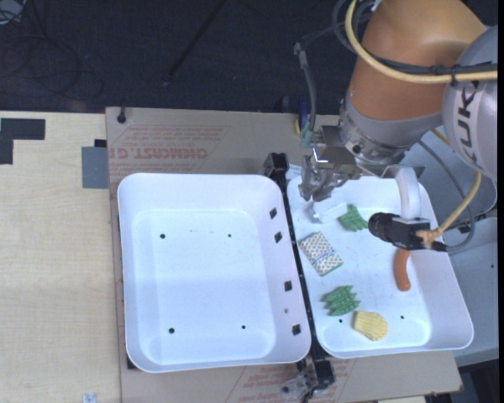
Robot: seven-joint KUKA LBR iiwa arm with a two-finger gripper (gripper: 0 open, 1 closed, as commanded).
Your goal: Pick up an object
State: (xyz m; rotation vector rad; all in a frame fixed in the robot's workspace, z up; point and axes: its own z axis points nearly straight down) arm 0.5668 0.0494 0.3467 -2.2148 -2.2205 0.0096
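Five small objects lie loose in the right bin (454, 330), and none of them is lifted, so the pick looks not yet made. The patterned packet (320, 253) sits near the bin's middle, close to the divider at its nine o'clock edge. A green leafy piece (351, 219) rests at about one o'clock from the packet, a second green piece (340, 300) lies at five o'clock from it, and a yellow corn-like item (370, 325) is just beyond that green piece toward the bin's six o'clock rim. An orange carrot-like stick (401, 273) lies at three o'clock from the packet, well apart from it.

The jaws (319, 193) hang over the bin's eleven o'clock corner, above bare white floor and beside the first green piece rather than on it. Nothing shows between them; whether they are spread or closed I cannot tell from this slant.

The left bin (143, 225) sits at nine o'clock on the counter (42, 267). By my reading, choosing, grasping and lifting all remain.
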